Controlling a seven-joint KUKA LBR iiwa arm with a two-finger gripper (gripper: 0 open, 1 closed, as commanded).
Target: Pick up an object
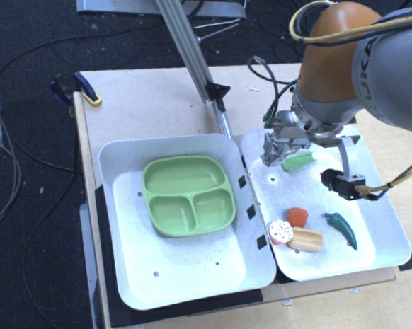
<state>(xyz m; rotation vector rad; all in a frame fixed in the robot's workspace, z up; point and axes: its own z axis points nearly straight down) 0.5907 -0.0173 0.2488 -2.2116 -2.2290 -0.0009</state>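
**Gripper hanging over the green piece at the back of the right bin**

The light green object is lying flat in the right bin, near that bin's far edge. It is a short, stubby stick with rounded ends, pale green and smooth-looking. Its long axis is running roughly left to right across the view, tilting slightly so that the right end is sitting a little farther from the camera than the left end.

The gripper is hanging just to the left of and above the green piece in the view, its metal body crowding the piece's left end. Whether the fingers are apart or together cannot be told from this angle, and nothing is showing clearly between them. The arm, grey with its orange band, is reaching in from the right and covering the back corner of the bin.

Other pieces are sharing the right bin, well apart from the green stick and nearer the camera: a small red-orange object, a tan block lying beside a round pale disc with dots, and a dark green curved pepper-like piece pointing toward the front right.

The left bin is holding a green divided plate with three compartments, sitting toward the bin's middle.
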